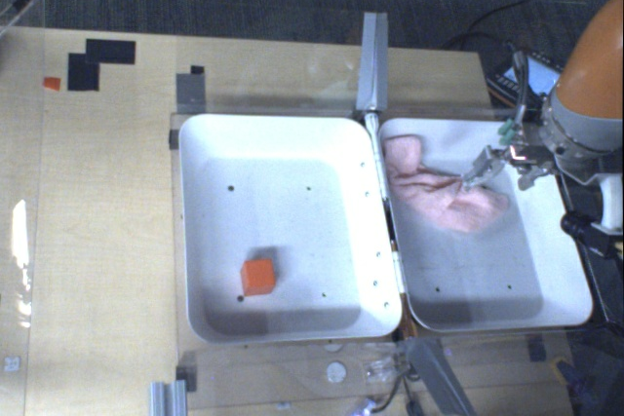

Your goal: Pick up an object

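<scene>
So my gripper [480, 172] is down in the right bin [487, 302], far half of it, with the tips sitting right on the pink cloth [444, 195]. Honestly can't tell from this angle whether it's spread or closed; the business end is tiny and blurs into the fabric, so I also can't say I've got hold of anything.

That cloth is a crumpled, floppy thing lying in the far-left part of that bin. One bunched end sticks up close to the divider [371, 63] side, touching or nearly touching the bin's left wall, and the rest spreads out to the right toward where I'm reaching in. My tips meet it around its upper right edge.

My arm comes in from the right, with the orange band [595, 63] sitting high over the bin's far-right corner and the grey wrist [575, 136] just below it.

Over in the left bin [278, 141], an orange block [258, 277] sits by itself in the near-left part, well apart from me. Left of the bins, on the wooden bench [88, 239], I can see a few black markers [96, 61] and a small orange square [52, 84] at the far end.
</scene>
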{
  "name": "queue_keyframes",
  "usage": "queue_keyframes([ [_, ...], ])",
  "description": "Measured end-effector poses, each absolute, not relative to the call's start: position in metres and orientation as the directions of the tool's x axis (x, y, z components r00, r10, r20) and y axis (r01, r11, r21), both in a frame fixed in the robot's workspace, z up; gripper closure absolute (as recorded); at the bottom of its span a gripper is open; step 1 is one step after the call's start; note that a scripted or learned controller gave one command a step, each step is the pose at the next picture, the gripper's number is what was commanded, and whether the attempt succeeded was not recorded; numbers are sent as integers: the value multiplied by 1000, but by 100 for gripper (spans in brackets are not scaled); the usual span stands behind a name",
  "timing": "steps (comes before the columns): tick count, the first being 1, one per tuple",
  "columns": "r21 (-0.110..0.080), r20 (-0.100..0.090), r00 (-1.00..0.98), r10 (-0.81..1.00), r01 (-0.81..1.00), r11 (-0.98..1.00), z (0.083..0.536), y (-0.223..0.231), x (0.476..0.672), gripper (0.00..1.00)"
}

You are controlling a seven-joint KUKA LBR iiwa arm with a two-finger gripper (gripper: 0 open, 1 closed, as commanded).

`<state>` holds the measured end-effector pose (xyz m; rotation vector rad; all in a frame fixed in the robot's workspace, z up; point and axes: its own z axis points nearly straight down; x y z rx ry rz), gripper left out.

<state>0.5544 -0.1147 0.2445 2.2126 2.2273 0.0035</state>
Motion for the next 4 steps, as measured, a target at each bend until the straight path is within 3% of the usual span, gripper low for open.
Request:
queue_keyframes([
  [1, 9, 0, -11, 1000, 1000, 11, 256, -113, 556, 100],
  [2, 9, 0, -11, 1000, 1000, 11, 256, -113, 556, 0],
  [3, 3, -1, 14, 1000, 1000, -14, 158, -183, 593, 0],
  [4, 6, -1, -84, 996, 996, 84, 125, -141, 628, 0],
])
